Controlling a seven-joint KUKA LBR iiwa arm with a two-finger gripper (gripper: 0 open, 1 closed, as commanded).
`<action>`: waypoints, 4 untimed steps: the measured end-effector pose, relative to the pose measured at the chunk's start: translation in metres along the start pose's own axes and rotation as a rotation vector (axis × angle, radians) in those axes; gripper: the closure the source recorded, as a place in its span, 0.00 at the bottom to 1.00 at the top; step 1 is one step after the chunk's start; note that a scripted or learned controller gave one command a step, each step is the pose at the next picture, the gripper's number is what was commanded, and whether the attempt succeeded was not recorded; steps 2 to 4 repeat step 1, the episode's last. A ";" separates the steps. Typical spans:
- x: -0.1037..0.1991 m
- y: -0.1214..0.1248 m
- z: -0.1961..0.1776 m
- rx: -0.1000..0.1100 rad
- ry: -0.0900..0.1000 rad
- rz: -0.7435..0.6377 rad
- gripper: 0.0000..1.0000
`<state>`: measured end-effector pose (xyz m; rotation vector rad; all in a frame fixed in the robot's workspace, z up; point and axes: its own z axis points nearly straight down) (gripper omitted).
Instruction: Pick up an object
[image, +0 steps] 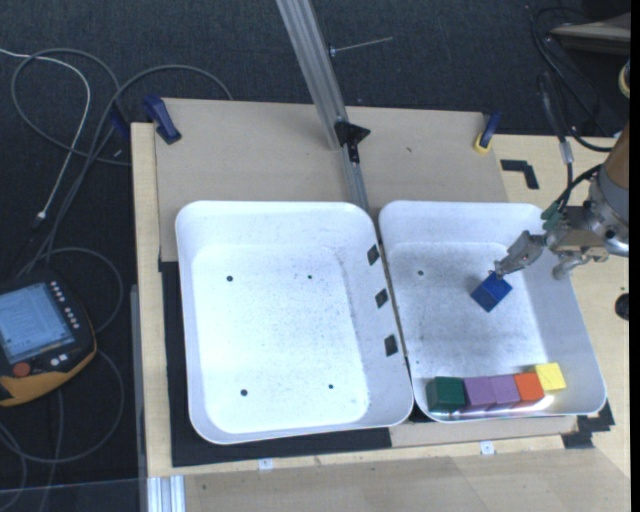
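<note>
You have two white bins (275, 225) on the bench. Count five blocks in the right bin: one blue block (491, 292) apart, and a row of four, one each green (447, 392), purple (488, 389), orange (528, 384), yellow (551, 376). Two blue clamps (160, 119) hold the board's far corners.

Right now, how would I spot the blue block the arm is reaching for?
Look in the right-hand white bin. The blue block sits alone near its middle, right by the gripper. The other blocks line the near edge, and none is blue.
</note>
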<state>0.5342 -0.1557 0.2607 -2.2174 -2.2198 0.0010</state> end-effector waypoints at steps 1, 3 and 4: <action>-0.023 0.058 0.163 -0.002 -0.003 0.001 0.00; -0.023 0.058 0.163 -0.002 -0.003 0.001 0.00; -0.023 0.058 0.163 -0.002 -0.003 0.001 0.00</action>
